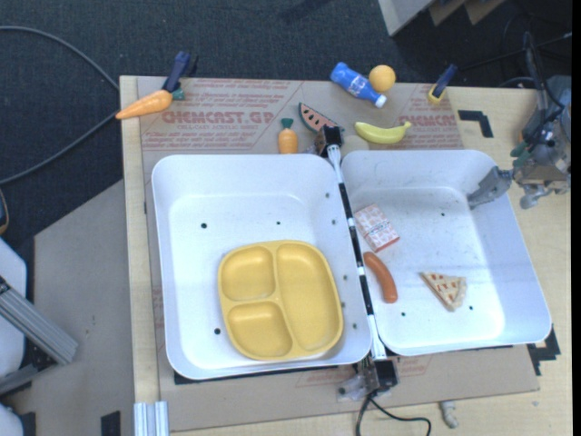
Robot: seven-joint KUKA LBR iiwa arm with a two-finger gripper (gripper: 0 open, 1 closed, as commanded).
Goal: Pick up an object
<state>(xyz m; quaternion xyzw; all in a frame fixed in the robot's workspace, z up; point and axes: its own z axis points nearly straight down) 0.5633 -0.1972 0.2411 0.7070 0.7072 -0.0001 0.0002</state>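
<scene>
On a cardboard-topped bench [227,116] we see two shallow white plastic bins; the right bin [508,321] holds a red-and-white packet [376,226], an orange sausage [380,276] and a toast-coloured wedge [444,289]. The grey gripper [495,186] hangs over its upper right rim, grasping nothing, and we cannot tell its state.

A single fixed camera is looking down at a slant from above the desk [227,107], taking in both white bins, the left bin [182,198] and the right bin [508,271], with dark floor showing beyond the desk's far edge.
</scene>
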